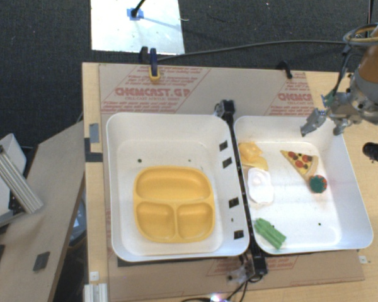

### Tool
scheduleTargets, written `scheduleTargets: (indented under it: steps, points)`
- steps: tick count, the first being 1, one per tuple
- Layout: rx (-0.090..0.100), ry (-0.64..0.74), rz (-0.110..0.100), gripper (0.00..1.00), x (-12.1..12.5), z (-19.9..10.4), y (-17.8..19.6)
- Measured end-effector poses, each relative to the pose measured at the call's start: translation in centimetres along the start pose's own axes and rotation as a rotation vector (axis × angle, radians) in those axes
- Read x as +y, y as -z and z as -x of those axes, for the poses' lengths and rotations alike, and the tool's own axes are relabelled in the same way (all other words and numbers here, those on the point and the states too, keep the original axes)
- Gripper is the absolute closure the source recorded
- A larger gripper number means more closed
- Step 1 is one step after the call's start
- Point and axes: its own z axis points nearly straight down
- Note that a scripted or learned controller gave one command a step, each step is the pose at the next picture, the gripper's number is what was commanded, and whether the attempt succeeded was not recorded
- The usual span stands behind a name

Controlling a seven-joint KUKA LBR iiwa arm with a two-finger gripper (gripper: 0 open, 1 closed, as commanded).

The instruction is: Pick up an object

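The likeliest target, a toy pizza slice (300, 162), lies flat in the right bin (349, 231), with a small green-and-red ball (318, 183) just beside its tip. Further left in the same bin sit a pale yellow piece (252, 154) and a white piece (260, 186), touching, close to the divider, and a green block (269, 233) lies near the front wall. The gripper (326, 121) hangs above the bin's back right corner, its two fingers spread apart and pinching nothing. The flat slice offers little to pinch, so the fingers may slide off it; a descent near the wall could strike the rim. The left bin (123, 137) holds a yellow divided tray (174, 203).
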Motion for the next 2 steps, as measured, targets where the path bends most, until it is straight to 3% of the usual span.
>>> scheduleTargets:
  steps: [1, 2]
  points:
    - [-0.002, 0.003, 0.010, 0.00, 0.2, -0.1, 0.6]
    - [-0.001, 0.000, 0.005, 0.00, 0.5, 0.5, -5.8]
